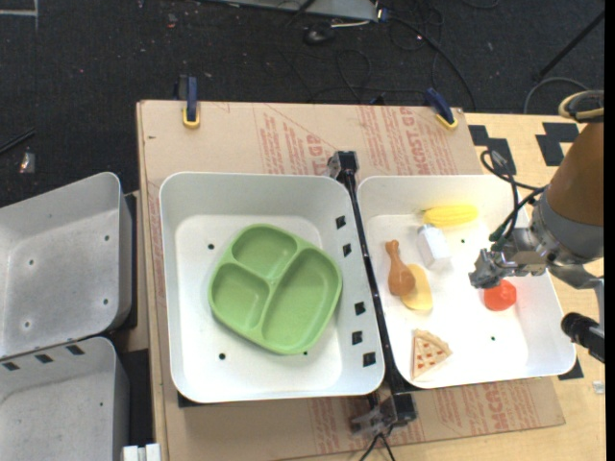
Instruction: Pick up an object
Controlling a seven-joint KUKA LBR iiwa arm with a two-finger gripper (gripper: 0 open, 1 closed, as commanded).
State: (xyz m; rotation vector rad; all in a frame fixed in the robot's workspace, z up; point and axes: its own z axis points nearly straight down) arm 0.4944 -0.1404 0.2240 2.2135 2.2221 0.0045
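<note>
The camera view looks down on two shallow white bins set side by side on a brown cardboard-covered bench. The left bin [183, 257] holds a green divided plate [276, 287] with three compartments, lying flat near the bin's middle. The right bin [538, 349] carries the small objects. At its far side lies a yellow corn cob [450, 215], and just near of it a small white block [433, 245]. Left of centre sits a brown chicken drumstick [399, 268], its thick end touching a yellow banana-like piece [419, 293]. Toward the near edge lies a pizza slice [429, 352], a tan wedge with red spots, well apart from the rest.

The arm [584, 195] reaches in from the right, its orange band showing above the grey wrist. The gripper [488, 272] hangs low over the right side of the right bin, just above and touching the outline of a red tomato-like object [500, 298] (the red shape lies at the near side of the dark fingertips). Whether the claw is released or clenched cannot be told from this angle, and the red object does not visibly sit between the fingers.

Two blue-and-yellow clamps [190, 101] grip the far edge of the board.
</note>
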